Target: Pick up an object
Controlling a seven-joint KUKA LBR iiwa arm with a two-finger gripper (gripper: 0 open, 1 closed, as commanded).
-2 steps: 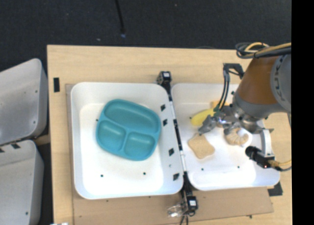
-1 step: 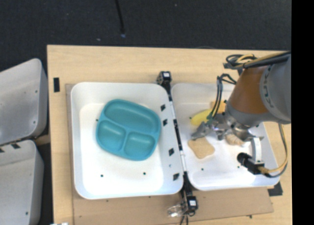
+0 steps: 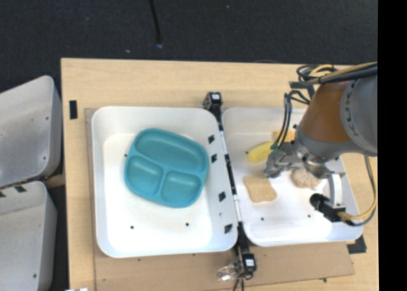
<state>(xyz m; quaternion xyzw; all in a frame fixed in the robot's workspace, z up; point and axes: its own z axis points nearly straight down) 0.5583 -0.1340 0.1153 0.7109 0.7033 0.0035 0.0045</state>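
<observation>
Looking down at a slant on the bench [image 3: 76, 86], we see two shallow white bins side by side: the left bin [image 3: 111, 220] holds a teal divided plate [image 3: 166, 168], and the right bin [image 3: 280, 229] holds a yellow banana-like piece [image 3: 259, 152], a tan toast-shaped piece [image 3: 260, 189] and a pale lumpy piece [image 3: 305, 178]. We find the arm [image 3: 334, 115] reaching in from the right with its pincer [image 3: 278, 164] low in the right bin, between the yellow piece and the tan piece; we cannot tell how the pincer is set, nor whether it touches either piece.
</observation>
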